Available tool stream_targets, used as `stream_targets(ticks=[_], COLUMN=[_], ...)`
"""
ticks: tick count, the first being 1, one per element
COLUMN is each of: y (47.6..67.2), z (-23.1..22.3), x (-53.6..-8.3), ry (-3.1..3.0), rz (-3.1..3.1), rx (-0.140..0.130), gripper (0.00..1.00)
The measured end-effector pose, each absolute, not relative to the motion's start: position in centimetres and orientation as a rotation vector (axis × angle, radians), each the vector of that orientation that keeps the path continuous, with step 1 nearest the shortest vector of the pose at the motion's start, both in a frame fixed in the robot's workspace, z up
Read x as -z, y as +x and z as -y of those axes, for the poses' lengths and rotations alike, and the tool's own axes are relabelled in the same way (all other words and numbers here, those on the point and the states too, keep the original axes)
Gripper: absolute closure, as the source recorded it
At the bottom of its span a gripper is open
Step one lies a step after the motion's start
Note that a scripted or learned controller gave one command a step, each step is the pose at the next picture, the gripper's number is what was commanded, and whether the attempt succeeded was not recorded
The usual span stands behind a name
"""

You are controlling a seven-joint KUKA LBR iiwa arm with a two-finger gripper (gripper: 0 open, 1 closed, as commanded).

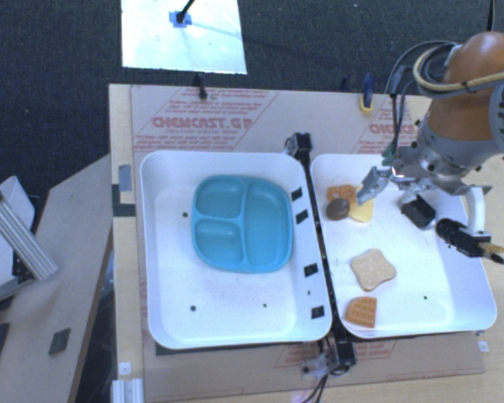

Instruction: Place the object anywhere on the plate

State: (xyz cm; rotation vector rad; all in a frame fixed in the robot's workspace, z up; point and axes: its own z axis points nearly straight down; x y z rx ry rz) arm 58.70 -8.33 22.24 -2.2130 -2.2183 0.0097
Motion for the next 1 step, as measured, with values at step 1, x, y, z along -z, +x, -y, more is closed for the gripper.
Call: stream_targets(ticks=[1], y=[58.94], z=[8.33], x=[-22.83], ry=[-2.218], rz=[2.227], rx=[0.002], gripper=[0.00])
